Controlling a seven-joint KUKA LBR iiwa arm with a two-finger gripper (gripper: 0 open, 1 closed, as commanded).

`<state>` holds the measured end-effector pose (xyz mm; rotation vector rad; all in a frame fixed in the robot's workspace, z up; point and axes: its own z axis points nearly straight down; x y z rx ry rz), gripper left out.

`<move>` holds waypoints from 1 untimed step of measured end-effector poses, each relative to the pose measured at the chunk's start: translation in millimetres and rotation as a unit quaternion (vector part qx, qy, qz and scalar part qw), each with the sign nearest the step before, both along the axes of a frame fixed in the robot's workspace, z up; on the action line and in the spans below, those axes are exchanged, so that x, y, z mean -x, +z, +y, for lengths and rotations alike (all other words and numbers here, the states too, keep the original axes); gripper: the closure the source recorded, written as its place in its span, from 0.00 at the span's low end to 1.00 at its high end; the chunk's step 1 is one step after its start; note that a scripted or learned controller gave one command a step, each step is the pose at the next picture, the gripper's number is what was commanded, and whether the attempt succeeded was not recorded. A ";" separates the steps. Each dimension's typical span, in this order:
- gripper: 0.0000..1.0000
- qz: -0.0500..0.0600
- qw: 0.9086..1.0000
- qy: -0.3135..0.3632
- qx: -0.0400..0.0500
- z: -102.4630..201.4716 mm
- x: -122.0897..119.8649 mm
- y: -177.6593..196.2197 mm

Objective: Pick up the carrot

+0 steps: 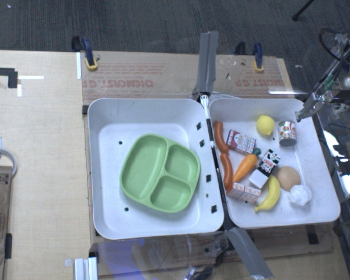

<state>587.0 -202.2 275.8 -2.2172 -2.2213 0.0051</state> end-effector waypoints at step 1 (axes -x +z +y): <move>0.00 0.001 1.000 0.003 0.000 70.8 -14.8 -75.9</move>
